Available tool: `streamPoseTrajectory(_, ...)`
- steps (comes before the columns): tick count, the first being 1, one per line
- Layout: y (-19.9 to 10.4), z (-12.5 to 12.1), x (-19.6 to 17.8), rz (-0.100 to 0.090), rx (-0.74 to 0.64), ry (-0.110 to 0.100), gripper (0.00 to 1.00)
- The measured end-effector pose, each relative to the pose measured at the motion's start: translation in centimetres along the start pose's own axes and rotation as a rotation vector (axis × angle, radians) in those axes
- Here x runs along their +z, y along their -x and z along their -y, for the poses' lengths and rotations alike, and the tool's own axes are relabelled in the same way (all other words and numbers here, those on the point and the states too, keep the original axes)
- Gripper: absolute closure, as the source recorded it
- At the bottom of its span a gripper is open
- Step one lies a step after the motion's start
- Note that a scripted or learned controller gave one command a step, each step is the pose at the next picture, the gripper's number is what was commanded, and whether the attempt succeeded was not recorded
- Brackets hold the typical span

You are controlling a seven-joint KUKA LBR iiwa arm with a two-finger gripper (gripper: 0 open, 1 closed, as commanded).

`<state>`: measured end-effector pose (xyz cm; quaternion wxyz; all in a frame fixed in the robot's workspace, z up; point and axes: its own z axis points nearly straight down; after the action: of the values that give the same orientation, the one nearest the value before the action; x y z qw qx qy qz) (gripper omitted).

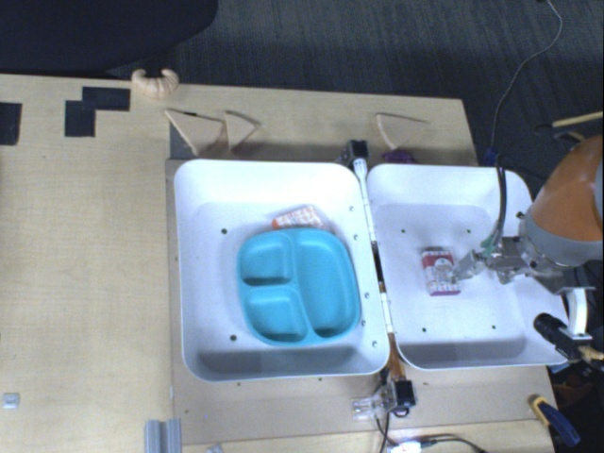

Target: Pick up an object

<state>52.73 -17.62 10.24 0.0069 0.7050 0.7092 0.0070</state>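
Desk, pale wood, bearing two shallow white bins side by side.

Left bin: holds a blue compartment tray, three sections, lying flat near the bin's middle. A small red-and-white packet sits at the tray's far edge, partly tucked behind it.

Right bin: holds one small item, a red-and-white packet, lying flat on the bin floor left of centre, well apart from the walls.

Arm: grey with an orange band, entering from the right edge and reaching over the right bin.

Pincer: low in the right bin, its tip just beside the right edge of the packet there. Whether its fingers are spread or pressed together cannot be told; the tip is small and blurred. Nothing can be seen held between them.

Step in hand, as judged: approach and descent toward the packet in the right bin, the likeliest target since it lies nearest the tip. The grasp itself does not appear made.

Next move, as judged: bring the tip squarely over the packet, straddle it, close, and lift. The packet is thin and flat against the floor, so the fingers would need to reach very low to catch an edge; a slip or an empty close is a fair risk.
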Motion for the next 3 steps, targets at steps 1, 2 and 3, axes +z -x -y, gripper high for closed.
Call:
streamPoseTrajectory(1, -0.1, -0.2, -1.1, -0.002, -0.003, 0.003, 1.0)
streamPoseTrajectory(2, -6.2, -1.8, -2.5, -0.001, 0.0, -0.017, 1.0)
streamPoseTrajectory(3, 1.7, -7.8, -1.5, 0.002, 0.002, -0.016, 1.0)
